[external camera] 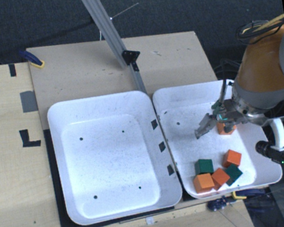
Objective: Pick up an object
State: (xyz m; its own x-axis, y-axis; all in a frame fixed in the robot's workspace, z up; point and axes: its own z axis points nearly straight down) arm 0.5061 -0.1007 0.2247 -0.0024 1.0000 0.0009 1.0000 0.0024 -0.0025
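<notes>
Low over the right bin (259,177), gripper (216,123) spread wide, orange block (225,127) beside it

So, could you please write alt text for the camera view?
A grey-and-orange robot arm holds its pincer over the right white bin, beside a small orange object. Orange and green blocks cluster at the bin's near edge.

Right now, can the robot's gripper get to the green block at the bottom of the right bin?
Probably yes. The gripper is already over the right bin, and the green block lies just below it in the picture with its top uncovered. Orange blocks crowd its lower side, so gripping could be tight.
</notes>
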